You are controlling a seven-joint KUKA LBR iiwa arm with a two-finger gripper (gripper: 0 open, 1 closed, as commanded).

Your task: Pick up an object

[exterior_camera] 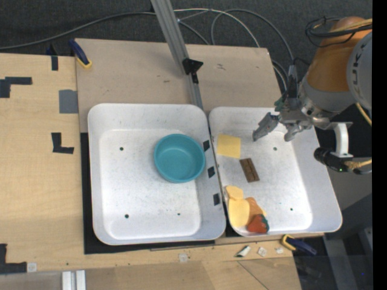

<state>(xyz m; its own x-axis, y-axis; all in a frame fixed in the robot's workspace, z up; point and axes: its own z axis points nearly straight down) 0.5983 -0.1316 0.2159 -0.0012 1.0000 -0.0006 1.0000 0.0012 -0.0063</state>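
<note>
My gripper (277,133) hangs over the back of the right bin (308,180), its two fingers spread open with nothing between them. Below and left of it in that bin lie a pale yellow square (228,145) and a small brown bar (248,170). At the bin's front left corner sits a cluster of yellow pieces (237,205) with an orange-red piece (257,223) against them. A teal bowl (178,157) stands upright in the left bin (121,186), far to the left of the gripper.
A grey metal pole (175,41) slants up from the gap between the bins at the back. Cables (242,26) loop across the dark floor behind the bench. Blue-and-yellow clamps (80,53) grip the board at its back left and front right.
</note>
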